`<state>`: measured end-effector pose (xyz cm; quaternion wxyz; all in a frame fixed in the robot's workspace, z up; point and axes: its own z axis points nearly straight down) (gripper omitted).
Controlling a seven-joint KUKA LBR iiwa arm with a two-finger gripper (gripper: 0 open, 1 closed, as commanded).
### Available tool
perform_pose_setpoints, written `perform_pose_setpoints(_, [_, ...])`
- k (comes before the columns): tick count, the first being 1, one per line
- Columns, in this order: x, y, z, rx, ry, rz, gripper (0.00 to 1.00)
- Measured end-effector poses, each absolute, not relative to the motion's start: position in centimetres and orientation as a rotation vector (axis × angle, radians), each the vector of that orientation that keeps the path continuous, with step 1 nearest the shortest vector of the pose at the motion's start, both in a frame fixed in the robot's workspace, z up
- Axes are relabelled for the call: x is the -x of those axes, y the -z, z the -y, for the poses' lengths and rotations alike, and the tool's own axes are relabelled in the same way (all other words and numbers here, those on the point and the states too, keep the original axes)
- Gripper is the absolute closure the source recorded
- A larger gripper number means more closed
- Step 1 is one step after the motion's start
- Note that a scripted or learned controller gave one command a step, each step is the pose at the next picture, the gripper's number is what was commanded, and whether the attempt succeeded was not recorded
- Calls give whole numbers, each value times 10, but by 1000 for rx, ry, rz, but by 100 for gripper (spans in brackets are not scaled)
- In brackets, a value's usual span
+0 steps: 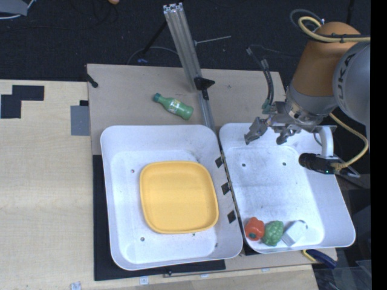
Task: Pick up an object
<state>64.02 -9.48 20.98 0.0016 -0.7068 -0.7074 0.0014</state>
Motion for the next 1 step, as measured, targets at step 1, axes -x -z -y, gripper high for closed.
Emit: perform_pose_setpoints(1, [-637, -146, 94, 2217, -6, 2219, 0])
